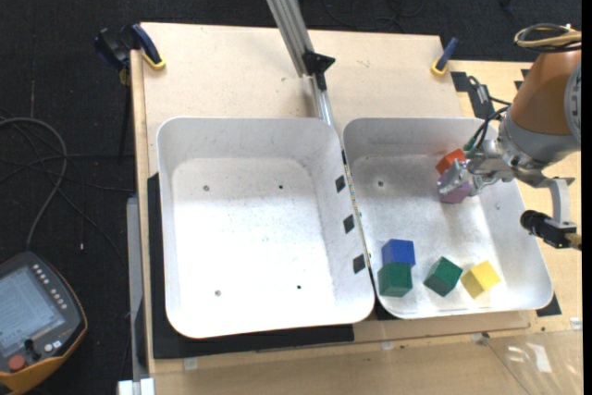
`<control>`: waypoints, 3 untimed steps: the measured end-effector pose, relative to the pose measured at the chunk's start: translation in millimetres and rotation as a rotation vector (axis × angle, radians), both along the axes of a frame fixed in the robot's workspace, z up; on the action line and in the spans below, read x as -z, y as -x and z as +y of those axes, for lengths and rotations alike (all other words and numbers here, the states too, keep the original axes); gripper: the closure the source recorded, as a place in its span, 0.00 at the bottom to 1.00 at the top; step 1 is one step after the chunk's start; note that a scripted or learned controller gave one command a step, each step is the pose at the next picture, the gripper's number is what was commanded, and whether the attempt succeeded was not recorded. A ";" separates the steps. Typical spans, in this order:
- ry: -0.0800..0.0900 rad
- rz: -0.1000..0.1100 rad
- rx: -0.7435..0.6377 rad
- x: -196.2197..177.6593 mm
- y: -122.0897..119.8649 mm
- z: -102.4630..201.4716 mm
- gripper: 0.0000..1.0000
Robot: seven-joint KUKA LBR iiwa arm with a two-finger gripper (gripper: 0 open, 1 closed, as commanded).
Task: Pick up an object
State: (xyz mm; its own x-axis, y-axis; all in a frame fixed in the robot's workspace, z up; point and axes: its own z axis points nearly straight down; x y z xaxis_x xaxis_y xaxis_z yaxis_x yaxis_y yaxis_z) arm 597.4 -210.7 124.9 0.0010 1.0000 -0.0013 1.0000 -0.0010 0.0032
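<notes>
In the right bin point(407, 130), my gripper point(465, 173) reaches in from the right, low over the bin's upper right part. An orange block point(450, 162) sits right against its tip on the far side. A pale purple block point(452, 192) lies just under and in front of the tip. The gripper's own body hides how it meets these two blocks. Along the bin's front lie a blue block point(399, 251), a dark green block point(395, 278) touching it, a lighter green block point(443, 276) and a yellow block point(480, 278).
The left bin point(165, 143) stands beside the right one, their walls meeting at the middle. A slanted metal pole point(287, 5) comes down to the bins' back junction. Clamps sit at the board's back corners. A handheld pendant point(32, 314) lies on the floor at left.
</notes>
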 end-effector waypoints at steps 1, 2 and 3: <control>-0.006 0.006 -0.009 -14.2 32.9 96.4 1.00; -0.003 -0.005 -0.011 -74.1 -9.5 158.3 1.00; -0.003 0.003 -0.010 -80.6 -2.6 219.5 1.00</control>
